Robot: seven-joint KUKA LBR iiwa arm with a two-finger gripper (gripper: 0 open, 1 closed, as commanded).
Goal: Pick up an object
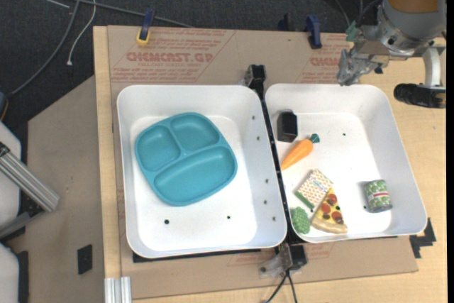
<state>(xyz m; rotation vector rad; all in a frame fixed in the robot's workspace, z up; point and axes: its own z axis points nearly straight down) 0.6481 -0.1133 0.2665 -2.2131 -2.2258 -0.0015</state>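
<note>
The right bin (pixel 397 152) holds an orange toy carrot (pixel 297 152), a black block (pixel 286 125), a patterned cracker square (pixel 313 188), a pizza slice toy (pixel 329 215), a green leafy piece (pixel 301 219) and a small green-labelled can (pixel 377 196). My gripper (pixel 349 74) hangs above the back rim of the right bin, well apart from every object, with nothing between its fingers. The left bin (pixel 128 174) holds a blue divided plate (pixel 186 157).
Both bins sit on a cardboard sheet (pixel 177 53) clamped by blue clips (pixel 146 23) at the back. A black divider clamp (pixel 255 74) stands between the bins. Cables lie on the dark floor at the upper left.
</note>
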